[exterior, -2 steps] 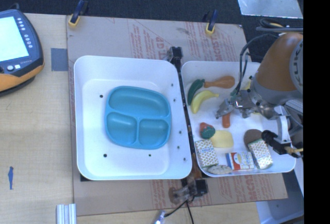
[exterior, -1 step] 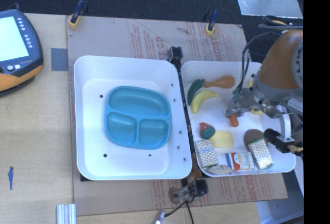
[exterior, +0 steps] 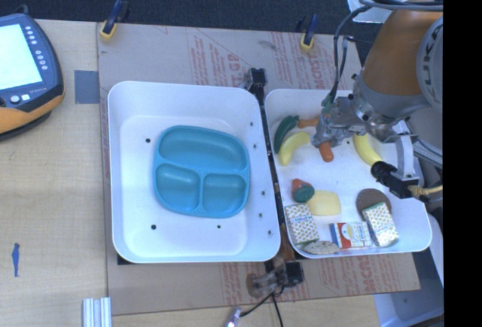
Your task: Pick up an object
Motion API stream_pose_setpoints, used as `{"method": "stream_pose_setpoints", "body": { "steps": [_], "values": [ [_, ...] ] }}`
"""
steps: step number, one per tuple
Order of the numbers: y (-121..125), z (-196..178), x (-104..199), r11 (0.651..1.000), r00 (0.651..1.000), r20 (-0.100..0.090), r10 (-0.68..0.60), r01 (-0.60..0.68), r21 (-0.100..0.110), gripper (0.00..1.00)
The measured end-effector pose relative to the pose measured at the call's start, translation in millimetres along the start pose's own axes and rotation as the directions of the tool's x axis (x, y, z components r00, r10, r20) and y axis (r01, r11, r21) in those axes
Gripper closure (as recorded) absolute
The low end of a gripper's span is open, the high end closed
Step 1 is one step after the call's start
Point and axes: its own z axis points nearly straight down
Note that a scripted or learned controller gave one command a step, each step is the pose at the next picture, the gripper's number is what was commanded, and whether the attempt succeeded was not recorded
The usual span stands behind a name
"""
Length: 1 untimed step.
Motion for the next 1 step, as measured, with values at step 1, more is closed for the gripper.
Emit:
{"method": "stream_pose_setpoints", "body": {
  "steps": [1],
  "values": [
    [-1.3, -25.0, 64.1, 1.0, 1.0, 0.002, -0.001, 0.001, 0.001, 1.0]
  ]
}}
